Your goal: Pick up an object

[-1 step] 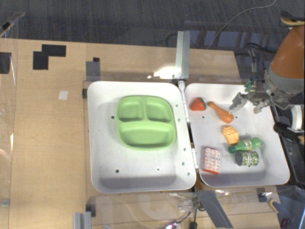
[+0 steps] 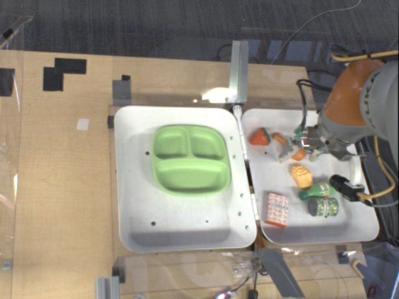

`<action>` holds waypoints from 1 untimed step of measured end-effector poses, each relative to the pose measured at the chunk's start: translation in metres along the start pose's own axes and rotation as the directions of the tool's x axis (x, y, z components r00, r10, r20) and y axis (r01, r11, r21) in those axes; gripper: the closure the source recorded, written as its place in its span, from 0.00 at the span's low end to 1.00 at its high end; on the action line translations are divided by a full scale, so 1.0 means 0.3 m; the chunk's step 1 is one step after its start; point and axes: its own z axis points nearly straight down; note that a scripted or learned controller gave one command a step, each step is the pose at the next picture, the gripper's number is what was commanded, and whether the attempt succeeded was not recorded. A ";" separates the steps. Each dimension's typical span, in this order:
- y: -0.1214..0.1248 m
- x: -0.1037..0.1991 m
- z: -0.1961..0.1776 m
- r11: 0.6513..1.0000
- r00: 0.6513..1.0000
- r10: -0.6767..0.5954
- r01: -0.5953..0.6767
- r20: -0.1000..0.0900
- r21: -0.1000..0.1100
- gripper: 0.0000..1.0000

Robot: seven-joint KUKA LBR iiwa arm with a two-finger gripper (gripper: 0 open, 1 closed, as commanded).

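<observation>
Fingers of the two-finger gripper (image 2: 303, 143) hang low in the right white bin (image 2: 368, 226); whether they are apart or together cannot be told. A small orange piece (image 2: 300, 154) lies just beneath them. A red toy strawberry (image 2: 260, 137) sits to its left. A yellow-orange block (image 2: 302, 175), green can (image 2: 323, 207) and pink patterned box (image 2: 277, 208) lie nearer the front. A green divided plastic tray (image 2: 190, 159) rests in the left white bin (image 2: 134, 223).
</observation>
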 end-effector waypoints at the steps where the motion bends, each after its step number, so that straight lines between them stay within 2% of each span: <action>1: 0.005 0.001 -0.039 1.000 1.000 -0.001 0.001 0.000 -0.003 1.00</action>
